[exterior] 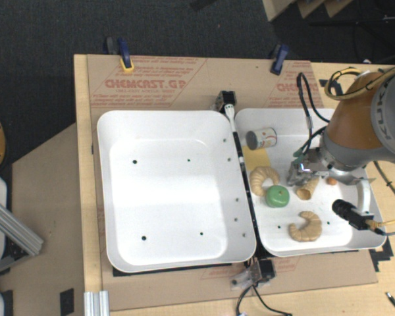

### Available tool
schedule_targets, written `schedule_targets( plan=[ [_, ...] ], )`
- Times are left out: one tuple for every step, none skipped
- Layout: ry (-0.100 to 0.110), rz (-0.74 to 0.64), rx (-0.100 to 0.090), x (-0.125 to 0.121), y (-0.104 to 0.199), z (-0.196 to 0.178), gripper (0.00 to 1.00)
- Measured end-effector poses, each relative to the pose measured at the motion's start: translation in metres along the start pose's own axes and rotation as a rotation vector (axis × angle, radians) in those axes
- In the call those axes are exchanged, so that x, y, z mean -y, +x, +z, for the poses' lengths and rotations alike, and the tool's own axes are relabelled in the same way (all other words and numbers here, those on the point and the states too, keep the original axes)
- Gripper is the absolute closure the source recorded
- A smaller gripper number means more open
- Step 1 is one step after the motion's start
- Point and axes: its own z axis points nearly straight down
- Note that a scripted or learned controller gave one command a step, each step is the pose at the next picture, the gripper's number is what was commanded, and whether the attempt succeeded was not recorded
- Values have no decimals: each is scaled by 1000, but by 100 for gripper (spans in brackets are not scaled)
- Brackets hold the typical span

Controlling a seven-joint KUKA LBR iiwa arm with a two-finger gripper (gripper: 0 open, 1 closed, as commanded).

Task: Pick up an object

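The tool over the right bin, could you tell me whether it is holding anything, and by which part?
It cannot be told. The tool is low in the right bin, beside a small tan piece; no object is seen in its grip.

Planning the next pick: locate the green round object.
The green round object lies in the right bin, touching the tan pastry above it, left of the gripper.

We see a brown board [184, 78] under two white bins, the left bin [171, 189] beside the right bin [276, 239], with blue clamps [124, 52] at the board's far edge.
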Motion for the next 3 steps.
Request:
schedule_targets(
  plan=[
    [2,5,-1,82,-31,1,100],
    [-22,-16,1,13,74,-107,100],
    [-6,-2,2,18,66,-100,0]
  ],
)
